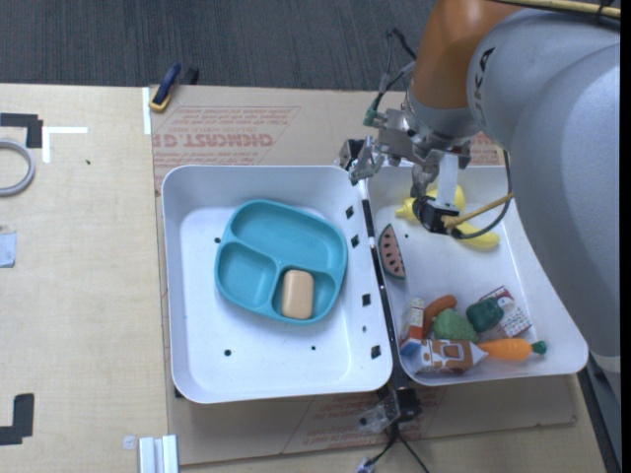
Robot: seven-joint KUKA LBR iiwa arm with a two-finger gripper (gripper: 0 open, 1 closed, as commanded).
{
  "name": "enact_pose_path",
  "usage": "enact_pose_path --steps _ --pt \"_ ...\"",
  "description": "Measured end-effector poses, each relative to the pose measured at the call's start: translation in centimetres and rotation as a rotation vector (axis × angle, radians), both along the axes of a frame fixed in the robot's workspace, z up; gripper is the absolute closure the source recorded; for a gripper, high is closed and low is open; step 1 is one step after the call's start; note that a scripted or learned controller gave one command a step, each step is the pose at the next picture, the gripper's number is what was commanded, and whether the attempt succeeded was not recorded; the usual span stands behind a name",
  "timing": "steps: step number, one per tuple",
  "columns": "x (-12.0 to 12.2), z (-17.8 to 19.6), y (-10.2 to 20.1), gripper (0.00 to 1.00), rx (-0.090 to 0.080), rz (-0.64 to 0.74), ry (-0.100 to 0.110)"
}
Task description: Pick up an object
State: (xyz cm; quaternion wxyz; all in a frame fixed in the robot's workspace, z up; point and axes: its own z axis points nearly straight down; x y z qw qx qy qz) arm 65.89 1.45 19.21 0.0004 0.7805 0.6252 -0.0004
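Note:
My gripper (440, 179) hangs over the far end of the right bin (552, 313), just above a yellow banana (479, 236) that lies against the back wall. A watermelon slice (392, 251) leans near the bin's left wall. At the near end lie an orange carrot (509, 349), a green vegetable (452, 325), a dark green item (485, 313), a small red piece (440, 305) and a printed carton (446, 356). The arm's wrist hides part of the banana.
The left bin (192, 294) holds a blue divided plate (258, 249) with a tan bun (297, 294) in its lower right compartment. A cardboard sheet (227, 131) lies under both bins. The big grey arm body (562, 116) covers the right side.

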Motion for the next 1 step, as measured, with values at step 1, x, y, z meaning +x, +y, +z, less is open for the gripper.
enact_pose_path --steps 1 --pt "-6.97 0.00 -1.74 0.00 0.001 0.296 0.001"
